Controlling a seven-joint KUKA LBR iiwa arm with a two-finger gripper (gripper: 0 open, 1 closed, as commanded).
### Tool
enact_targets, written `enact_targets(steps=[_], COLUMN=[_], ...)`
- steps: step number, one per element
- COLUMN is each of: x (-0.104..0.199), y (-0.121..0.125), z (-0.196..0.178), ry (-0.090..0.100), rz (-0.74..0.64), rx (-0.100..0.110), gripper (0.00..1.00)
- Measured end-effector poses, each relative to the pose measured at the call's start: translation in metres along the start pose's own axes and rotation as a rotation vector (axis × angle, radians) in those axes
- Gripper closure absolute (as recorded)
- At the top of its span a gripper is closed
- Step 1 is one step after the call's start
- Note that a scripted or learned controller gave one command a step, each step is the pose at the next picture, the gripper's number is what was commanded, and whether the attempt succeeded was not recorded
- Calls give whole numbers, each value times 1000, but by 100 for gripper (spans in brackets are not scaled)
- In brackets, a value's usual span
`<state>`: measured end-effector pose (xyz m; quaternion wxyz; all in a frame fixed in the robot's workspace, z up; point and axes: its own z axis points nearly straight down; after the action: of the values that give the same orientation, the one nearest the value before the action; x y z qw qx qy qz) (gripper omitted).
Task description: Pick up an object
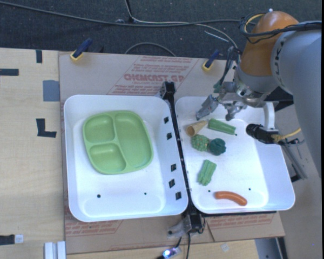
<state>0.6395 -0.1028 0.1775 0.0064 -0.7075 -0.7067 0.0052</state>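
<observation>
Arm: grey with an orange band, it reaches in from the right and ends above the far part of the right bin.
Claw: released, its two fingers spread with nothing between them; one finger slants toward the bin divider, the other points down toward the bin floor.
Cone: a tan cone lying on its side in the right bin, just below the left finger and near the divider; whether the finger touches it I cannot tell.
Green stick: a flat green piece lying just beside the cone, directly under the claw's right finger, close to it.
Broccoli: a light green and dark green lumpy piece, just nearer the camera than the cone and stick, apart from the claw.
Green bundle: a ribbed green piece lying mid-bin, well apart from the claw.
Sausage: an orange-red sausage shape lying near the front rim of the right bin, farthest from the claw.
Left bin: white, beside the right bin, touching it along the divider.
Plate: a green plate with three compartments, lying flat in the left bin, well apart from the claw.
Bench: the bins sit on a cardboard sheet with red print; cables run across the dark floor beyond it.
</observation>
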Motion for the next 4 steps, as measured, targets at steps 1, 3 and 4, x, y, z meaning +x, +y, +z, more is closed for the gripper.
enact_targets(steps=[1,3,4], x=[0,5,5], y=[3,-3,-3], z=[-9,91,79], ry=[-2,-3,-2], rz=[-3,-3,-3], rx=[-15,-10,-8], gripper=[0,0,100])
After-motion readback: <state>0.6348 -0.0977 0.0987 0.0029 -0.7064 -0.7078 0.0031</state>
